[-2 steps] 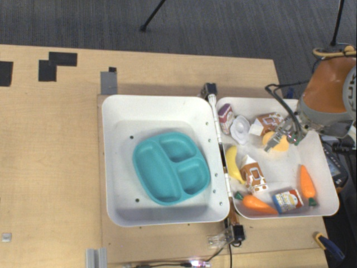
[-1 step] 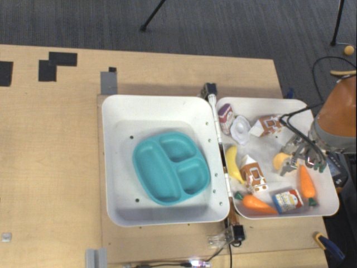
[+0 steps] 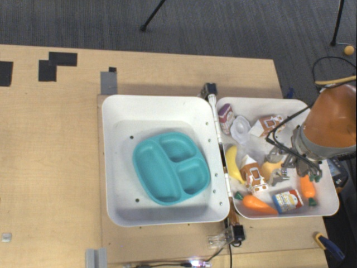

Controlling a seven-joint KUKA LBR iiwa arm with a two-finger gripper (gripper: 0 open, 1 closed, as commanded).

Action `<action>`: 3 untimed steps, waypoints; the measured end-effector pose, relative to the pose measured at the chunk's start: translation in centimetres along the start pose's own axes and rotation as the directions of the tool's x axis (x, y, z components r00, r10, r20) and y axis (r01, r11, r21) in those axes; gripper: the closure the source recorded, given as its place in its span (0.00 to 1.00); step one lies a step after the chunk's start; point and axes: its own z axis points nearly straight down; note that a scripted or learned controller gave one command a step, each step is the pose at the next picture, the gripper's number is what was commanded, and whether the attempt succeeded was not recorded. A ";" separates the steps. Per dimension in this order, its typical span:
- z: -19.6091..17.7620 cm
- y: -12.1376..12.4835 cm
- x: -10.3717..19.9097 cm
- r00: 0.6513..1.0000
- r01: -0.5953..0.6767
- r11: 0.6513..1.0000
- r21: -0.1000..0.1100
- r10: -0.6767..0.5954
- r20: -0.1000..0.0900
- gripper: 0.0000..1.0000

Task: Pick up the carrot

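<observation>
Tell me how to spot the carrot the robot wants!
Look in the right bin, the one full of toys, not the one with the teal tray. Along its near edge lies the carrot, left of a small colourful carton. It is long, orange and pointed, with a green tip.

From my seat the arm [image 3: 333, 121] runs off the right edge, so I see none of it past the orange band. It covers the far right corner of the right bin [image 3: 290, 103] and whatever lies under it there. The gripper [image 3: 298, 169] is a grey tangle below the band; I cannot tell how its fingers stand. A second carrot [image 3: 308, 187] just right of it is partly hidden by the metalwork. The small carton [image 3: 287, 200] below it carries print too fine to read. The clear cup [image 3: 241, 128] and wrappers up left of the gripper blur together, and I cannot separate them.
</observation>
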 end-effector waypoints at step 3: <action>-5.4 -4.2 -3.2 0.906 0.422 0.906 -0.005 -0.423 -0.007 1.00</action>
